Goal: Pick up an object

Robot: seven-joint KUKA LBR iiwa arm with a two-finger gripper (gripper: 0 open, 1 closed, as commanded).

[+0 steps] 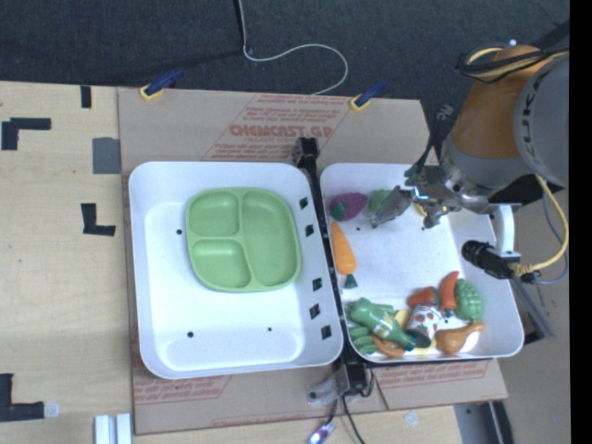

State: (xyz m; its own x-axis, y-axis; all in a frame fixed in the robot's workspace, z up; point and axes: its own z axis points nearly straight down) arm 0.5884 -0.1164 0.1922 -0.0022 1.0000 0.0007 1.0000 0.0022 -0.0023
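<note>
My gripper (408, 209) hangs over the back of the right bin (407, 276), its two fingers spread apart with nothing between them. Just left of it lie a purple and green toy vegetable (349, 204) and a green piece (379, 198). An orange carrot (343, 251) rests along the bin's left wall. A heap of toy food (416, 320) fills the front right corner: green, red, orange and white pieces.
The left bin (157, 248) holds a green divided plate (244, 239). A black divider with clips (319, 248) runs between the bins. The arm's grey body with orange band (499, 118) looms over the right bin's back right corner.
</note>
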